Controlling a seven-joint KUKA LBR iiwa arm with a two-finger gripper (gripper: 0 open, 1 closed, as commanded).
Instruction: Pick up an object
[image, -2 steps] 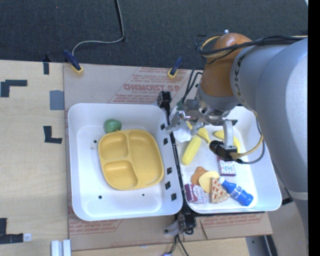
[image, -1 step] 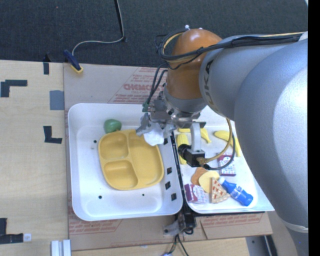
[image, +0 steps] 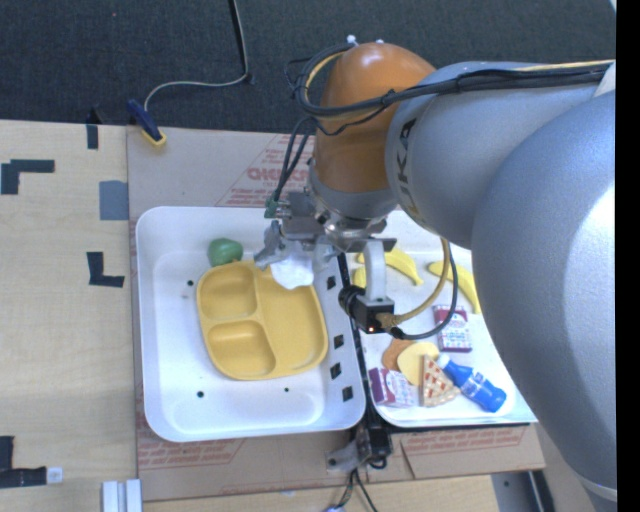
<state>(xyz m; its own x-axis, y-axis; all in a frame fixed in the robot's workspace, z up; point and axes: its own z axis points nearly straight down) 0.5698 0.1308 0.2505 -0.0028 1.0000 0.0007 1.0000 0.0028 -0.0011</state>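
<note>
Overhead, grey arm (image: 530, 200) w/ orange band (image: 365, 110) fills the right side, reaching in over the gap between bins; left bin (image: 165, 330) sits beside right bin (image: 455, 415), rims touching; yellow divided tray (image: 262, 320) lies tilted in left bin, roughly mid-bin; gripper (image: 290, 255) hangs low over tray's upper right corner, near bin's back wall; cannot tell how its claw stands, nothing seen clamped in it; white crumpled item (image: 292, 272) lies just under gripper, at tray's edge; green round obj (image: 226, 250) rests just beside tray's upper left corner; right bin holds banana (image: 402, 265) near the back, blue bottle (image: 476, 388) toward front, pizza slice (image: 434, 380) touching bottle's left side, small red-white packet (image: 453, 328) between banana and bottle.
</note>
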